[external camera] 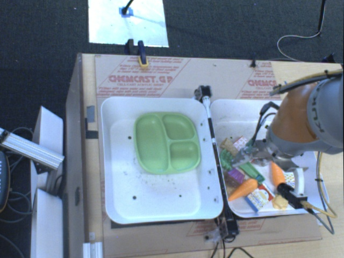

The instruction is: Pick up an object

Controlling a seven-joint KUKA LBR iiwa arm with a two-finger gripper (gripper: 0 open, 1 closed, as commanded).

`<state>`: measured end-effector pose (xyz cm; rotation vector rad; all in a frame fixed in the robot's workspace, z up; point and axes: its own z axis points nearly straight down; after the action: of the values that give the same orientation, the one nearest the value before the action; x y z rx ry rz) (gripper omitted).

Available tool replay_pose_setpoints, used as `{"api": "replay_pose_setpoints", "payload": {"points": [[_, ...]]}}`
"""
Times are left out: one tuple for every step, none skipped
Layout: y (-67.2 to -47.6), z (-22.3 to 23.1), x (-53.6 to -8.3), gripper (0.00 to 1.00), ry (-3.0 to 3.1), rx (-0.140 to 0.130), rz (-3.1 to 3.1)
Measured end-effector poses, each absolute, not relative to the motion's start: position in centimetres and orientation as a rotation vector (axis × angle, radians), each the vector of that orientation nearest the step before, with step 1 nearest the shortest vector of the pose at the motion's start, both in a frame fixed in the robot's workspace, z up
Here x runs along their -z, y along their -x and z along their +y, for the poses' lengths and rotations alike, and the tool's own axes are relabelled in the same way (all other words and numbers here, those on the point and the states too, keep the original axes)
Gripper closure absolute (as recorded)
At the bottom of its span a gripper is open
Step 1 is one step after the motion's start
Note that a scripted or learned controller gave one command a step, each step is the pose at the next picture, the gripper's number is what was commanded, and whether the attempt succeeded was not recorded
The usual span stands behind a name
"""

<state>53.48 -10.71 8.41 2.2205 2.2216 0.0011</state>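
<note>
The right bin [236, 112] holds a pile of small toys. An orange carrot [243, 188] lies near its front, with a second orange piece [277, 174] to the right. A purple piece [235, 175], a green piece [251, 171] and another green piece [226, 158] lie in the middle. A tan and pink packet [237, 144] sits behind them. My gripper [246, 155] is down low over the middle of this pile, next to the green pieces. The wrist hides its tips, and I see nothing held.
The left bin [115, 144] bears a green divided plate [166, 142]. A small white, blue and red box [259, 198] and a yellow piece [279, 202] lie at the right bin's front edge. The grey and orange arm [301, 117] covers the right bin's right side.
</note>
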Motion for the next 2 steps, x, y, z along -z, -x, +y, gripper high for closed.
{"api": "replay_pose_setpoints", "payload": {"points": [[-53.6, -10.7, -9.5, 1.00, -2.219, -0.004, 2.221], [-48.7, -6.1, -18.5, 1.00, -2.217, -0.003, 2.224]]}}
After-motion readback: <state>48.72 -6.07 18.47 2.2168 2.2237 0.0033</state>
